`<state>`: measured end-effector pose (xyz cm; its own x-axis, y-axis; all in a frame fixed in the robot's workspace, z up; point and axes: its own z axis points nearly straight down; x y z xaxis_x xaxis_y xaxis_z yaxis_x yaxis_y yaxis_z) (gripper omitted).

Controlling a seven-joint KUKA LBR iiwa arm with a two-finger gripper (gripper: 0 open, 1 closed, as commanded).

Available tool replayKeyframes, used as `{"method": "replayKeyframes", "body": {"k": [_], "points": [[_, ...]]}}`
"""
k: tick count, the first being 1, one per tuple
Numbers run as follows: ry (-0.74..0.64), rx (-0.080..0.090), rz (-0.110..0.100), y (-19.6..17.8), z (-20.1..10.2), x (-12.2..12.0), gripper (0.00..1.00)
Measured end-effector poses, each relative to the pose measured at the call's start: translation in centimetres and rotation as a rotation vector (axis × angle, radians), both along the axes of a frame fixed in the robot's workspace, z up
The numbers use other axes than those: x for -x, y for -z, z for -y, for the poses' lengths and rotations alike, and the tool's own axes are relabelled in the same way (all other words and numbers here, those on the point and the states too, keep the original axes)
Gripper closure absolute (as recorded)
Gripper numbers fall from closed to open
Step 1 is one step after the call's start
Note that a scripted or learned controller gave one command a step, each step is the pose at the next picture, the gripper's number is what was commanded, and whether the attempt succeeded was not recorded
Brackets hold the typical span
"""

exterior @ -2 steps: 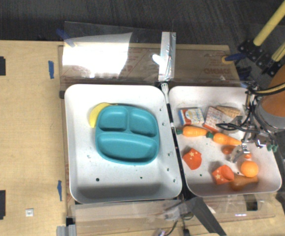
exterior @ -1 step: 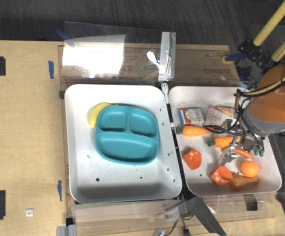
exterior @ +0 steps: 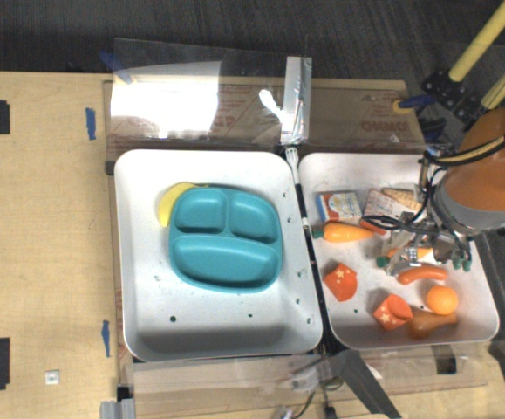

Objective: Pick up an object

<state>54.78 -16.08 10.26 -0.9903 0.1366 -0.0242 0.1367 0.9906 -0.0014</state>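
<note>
The tool (exterior: 422, 253) hangs low in the right bin (exterior: 487, 326), over the clutter near its middle; whether it is spread or pinched together cannot be told from this angle. Just below it lies a small red-orange piece (exterior: 421, 275), with a carrot (exterior: 350, 231) to its left and an orange ball (exterior: 442, 299) beyond. To grip well, it should probably settle on one item with space around it, descend straight, and close across the narrow side. The left bin (exterior: 139, 260) holds a teal tray (exterior: 226, 236).
</note>
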Motion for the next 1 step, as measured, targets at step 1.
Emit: {"method": "replayKeyframes", "body": {"k": [1], "points": [[-0.005, -0.003, -0.006, -11.22, -3.26, -2.24, 1.0]]}}
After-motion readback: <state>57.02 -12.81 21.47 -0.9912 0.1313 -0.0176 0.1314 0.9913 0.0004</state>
